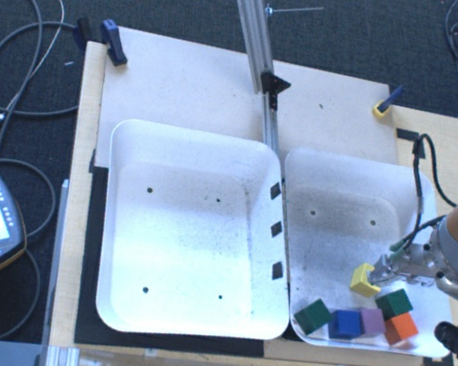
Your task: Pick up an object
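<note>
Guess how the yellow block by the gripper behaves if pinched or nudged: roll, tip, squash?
The yellow block looks like a small, flat-faced cube, so it would probably slide, not roll. It looks solid, likely stiff under a pinch. It sits tilted by the gripper with a green block close by, so a nudge may knock it flat or into that one.

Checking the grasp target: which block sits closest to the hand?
The yellow block, right beside the hand; the other blocks lie nearer the bin's front edge.

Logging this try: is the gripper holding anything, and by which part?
It cannot be told: the gripper sits at the yellow block's upper right edge, but a grasp isn't visible.
</note>
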`<state>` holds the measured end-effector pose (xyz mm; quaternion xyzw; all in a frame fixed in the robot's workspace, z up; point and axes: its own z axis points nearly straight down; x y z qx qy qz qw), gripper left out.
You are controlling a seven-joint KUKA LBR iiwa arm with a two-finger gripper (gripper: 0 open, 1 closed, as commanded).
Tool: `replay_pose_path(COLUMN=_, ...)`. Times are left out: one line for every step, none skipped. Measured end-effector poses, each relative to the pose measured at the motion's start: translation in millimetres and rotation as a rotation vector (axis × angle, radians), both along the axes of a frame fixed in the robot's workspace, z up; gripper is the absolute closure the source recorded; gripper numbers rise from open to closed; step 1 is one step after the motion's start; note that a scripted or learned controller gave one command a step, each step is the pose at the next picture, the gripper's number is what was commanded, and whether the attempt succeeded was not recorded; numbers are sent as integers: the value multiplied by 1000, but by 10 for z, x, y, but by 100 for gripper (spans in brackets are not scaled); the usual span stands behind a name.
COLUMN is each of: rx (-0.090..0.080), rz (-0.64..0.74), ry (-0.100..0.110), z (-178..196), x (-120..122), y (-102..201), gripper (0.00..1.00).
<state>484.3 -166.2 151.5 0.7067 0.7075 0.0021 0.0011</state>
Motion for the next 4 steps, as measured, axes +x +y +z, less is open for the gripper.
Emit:
replay_pose_path(rx=1, rz=0, ry=1, z=-6, x=-2, y=1, gripper=0)
replay_pose_path(rx=0, rz=1, ry=-2, z=103, x=10, y=3, gripper=100)
replay_pose_path(rx=1, rz=1, ry=-1, z=97, x=7, y=3, gripper=0)
replay_pose_path(rx=0, rz=2, ry=-5, z=207, x=20, y=5, gripper=100)
